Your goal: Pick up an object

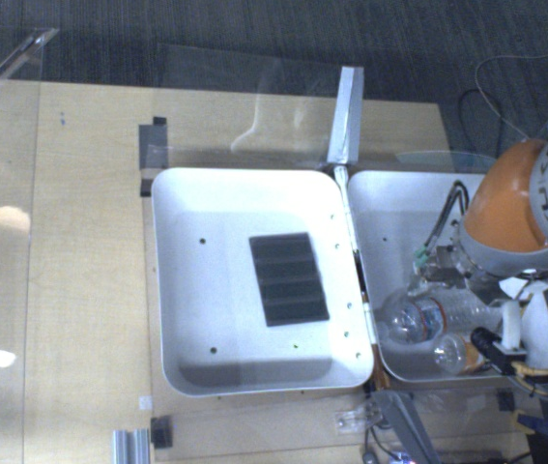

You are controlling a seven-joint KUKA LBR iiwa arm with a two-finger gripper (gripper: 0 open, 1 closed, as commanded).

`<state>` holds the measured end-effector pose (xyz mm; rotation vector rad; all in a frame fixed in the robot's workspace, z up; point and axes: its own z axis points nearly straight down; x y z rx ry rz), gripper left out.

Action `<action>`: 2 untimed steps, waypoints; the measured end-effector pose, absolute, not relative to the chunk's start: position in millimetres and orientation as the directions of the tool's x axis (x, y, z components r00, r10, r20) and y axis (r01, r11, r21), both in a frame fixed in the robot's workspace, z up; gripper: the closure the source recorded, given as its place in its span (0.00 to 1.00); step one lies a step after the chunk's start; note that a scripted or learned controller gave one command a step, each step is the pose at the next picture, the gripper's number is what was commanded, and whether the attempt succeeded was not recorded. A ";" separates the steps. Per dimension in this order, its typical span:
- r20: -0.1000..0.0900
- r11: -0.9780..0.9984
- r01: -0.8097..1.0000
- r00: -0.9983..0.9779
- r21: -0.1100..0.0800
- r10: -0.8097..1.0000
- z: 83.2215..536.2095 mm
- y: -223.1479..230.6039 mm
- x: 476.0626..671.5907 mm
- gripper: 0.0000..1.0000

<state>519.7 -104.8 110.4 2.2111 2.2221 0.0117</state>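
Observation:
A dark ribbed rectangular pad [289, 278] lies flat in the middle of the left bin [182, 259]. In the right bin [389, 211], a clear plastic bottle [415, 319] lies on its side near the front left. A second clear bottle [450, 354] sits just in front of it by the front wall. My gripper [436, 265] hangs low over the right bin, right behind and above the first bottle. The orange band and grey wrist cover the bin's right part.
The raised rims of the two bins meet between them [351, 259]. An upright metal post [345, 114] stands behind that seam. A clear plastic sheet [3, 220] covers the bench to the left.

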 end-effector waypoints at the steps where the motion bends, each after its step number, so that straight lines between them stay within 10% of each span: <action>1: 0.001 0.005 1.000 -0.005 0.010 1.000 110.4 -104.8 519.7 0.00; 2: -0.001 0.099 0.995 -0.099 0.012 0.995 89.2 -81.8 571.3 0.00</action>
